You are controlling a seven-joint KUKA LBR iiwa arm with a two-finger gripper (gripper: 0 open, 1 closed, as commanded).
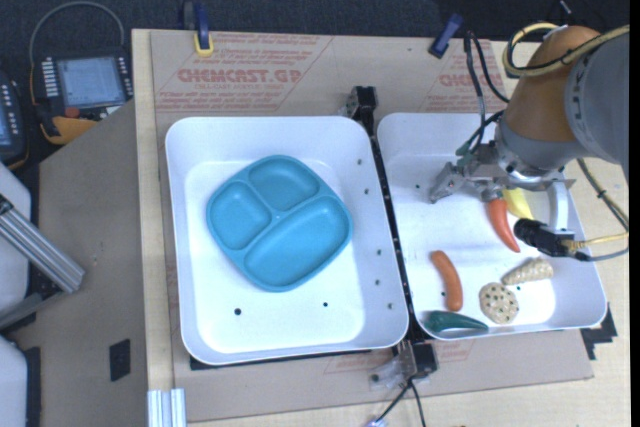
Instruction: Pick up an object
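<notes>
My gripper hangs low over the upper middle of the right bin, with the grey and orange arm reaching in from the right. Just right of it lie an orange-red carrot-like piece and a yellow piece, partly under the wrist. Nearer the front of that bin are an orange sausage, a round speckled cookie, a pale bread-like piece and a teal object at the front edge. Nothing is visibly held.
The left bin holds a blue divided plate. A black divider rail runs between the bins. A handheld screen with a cable sits off the bench at the far left.
</notes>
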